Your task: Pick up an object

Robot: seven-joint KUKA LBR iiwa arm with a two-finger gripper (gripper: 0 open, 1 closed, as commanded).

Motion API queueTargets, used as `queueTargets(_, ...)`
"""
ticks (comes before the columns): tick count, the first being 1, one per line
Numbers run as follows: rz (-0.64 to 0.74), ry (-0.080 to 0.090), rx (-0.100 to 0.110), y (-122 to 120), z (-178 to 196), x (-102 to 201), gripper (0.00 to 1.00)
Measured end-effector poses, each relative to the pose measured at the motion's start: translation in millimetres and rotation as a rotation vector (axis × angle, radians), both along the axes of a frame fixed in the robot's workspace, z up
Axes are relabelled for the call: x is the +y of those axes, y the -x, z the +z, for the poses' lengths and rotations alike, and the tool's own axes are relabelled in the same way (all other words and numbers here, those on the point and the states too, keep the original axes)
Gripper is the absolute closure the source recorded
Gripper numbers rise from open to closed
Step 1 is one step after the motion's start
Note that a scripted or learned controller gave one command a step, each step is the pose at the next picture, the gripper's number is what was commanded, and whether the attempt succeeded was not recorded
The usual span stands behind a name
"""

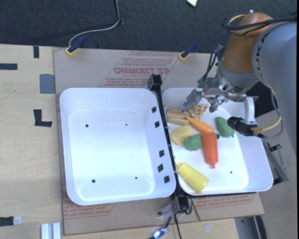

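Wooden bench [20, 148] with a cardboard sheet [134, 68] under two shallow white bins, dark carpet behind. Left bin [109, 143] sits beside the right bin [249, 176], a black divider strip between them. In the right bin, from left: a tan bread-like stick [175, 116] lying roughly left-right near the divider; a pale yellow piece [181, 133] with a small green piece [193, 143] touching its right side; a yellow bottle-like item [193, 177] near the front edge, long axis slanting down to the right; a carrot [208, 142], orange, long axis nearly front-to-back, slightly tilted, upper end toward the back-left; a green pepper-like piece [224, 126] further right. A waffle-textured piece [200, 109] lies just below the gripper. Gripper [205, 97] hangs over the bin's back area, fingers spread moderately apart, nothing seen between them. Grey arm [274, 44] with orange band [241, 39] enters from the right.
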State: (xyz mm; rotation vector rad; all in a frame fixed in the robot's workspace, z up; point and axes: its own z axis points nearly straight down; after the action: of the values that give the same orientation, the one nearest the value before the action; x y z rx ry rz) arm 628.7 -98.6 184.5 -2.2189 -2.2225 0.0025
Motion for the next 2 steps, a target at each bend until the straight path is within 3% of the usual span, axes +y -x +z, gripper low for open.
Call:
queueTargets(1,-0.005,-0.002,0.011,134,-104,2,0.00)
queueTargets(2,0.001,0.001,-0.007,47,-100,-11,0.00)
